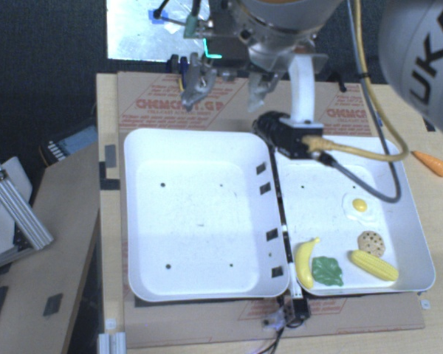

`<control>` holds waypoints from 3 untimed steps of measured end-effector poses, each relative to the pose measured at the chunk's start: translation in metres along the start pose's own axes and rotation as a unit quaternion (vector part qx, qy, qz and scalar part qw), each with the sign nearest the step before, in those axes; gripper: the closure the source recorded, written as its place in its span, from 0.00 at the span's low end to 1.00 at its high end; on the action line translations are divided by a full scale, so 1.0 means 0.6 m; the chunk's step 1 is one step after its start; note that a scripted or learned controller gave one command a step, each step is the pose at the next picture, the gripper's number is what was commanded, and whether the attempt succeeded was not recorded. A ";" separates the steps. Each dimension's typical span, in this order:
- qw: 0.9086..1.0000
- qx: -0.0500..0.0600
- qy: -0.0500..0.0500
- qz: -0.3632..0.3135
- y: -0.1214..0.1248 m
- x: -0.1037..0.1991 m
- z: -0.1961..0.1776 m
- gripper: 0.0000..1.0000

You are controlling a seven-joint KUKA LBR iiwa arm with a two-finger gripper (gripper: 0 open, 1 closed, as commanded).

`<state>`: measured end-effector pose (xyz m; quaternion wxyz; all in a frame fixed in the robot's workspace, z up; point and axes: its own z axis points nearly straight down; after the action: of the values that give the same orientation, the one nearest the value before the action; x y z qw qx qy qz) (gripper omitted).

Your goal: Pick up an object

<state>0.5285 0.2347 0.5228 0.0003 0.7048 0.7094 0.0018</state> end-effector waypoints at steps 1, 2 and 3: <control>1.000 -0.001 0.001 -0.001 0.000 0.001 -0.019 1.00; 1.000 0.002 -0.002 0.004 0.163 -0.004 0.115 1.00; 1.000 0.001 -0.001 0.003 0.157 -0.002 0.106 0.00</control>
<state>0.6228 0.2341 0.4597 0.0002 0.7069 0.7073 0.0007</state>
